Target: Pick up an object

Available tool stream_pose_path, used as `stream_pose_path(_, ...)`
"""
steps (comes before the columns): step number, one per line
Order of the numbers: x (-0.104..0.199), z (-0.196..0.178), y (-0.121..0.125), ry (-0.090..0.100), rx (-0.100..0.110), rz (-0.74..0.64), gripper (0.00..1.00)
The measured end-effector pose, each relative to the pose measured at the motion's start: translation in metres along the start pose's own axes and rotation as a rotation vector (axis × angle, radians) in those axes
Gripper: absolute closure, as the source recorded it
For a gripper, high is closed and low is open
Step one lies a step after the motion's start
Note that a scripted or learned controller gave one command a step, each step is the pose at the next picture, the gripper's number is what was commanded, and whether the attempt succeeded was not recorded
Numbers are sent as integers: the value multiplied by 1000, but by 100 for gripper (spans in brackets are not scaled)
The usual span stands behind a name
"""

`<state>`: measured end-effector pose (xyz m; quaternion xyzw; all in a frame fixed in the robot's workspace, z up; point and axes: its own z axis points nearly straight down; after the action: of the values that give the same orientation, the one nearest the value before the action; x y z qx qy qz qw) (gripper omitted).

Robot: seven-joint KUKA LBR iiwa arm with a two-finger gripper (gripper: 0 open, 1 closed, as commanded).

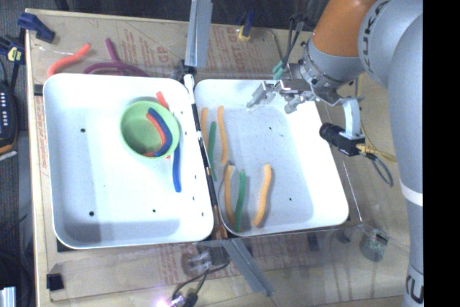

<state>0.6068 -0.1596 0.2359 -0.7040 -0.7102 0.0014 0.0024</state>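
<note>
The end effector [277, 98] is seen spread apart and unladen above the right bin's [327, 208] far end, so a descent toward the orange strips [264, 194] near its front is judged needed.

Smooth white plastic bins [108, 226], bare plywood bench [144, 36] — matt, glossy green bowl [140, 127]

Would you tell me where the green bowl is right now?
The green bowl sits in the left bin, toward its upper right, with red and blue strips lying across it.
</note>
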Motion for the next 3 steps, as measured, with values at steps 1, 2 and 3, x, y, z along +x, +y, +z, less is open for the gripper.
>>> stream_pose_path(1, -23, 94, -45, 0, -1, -173, 0)
stream_pose_path(2, -45, 141, -88, -7, -11, -232, 0)
stream_pose_path(3, -45, 132, -88, -8, -8, -239, 100)
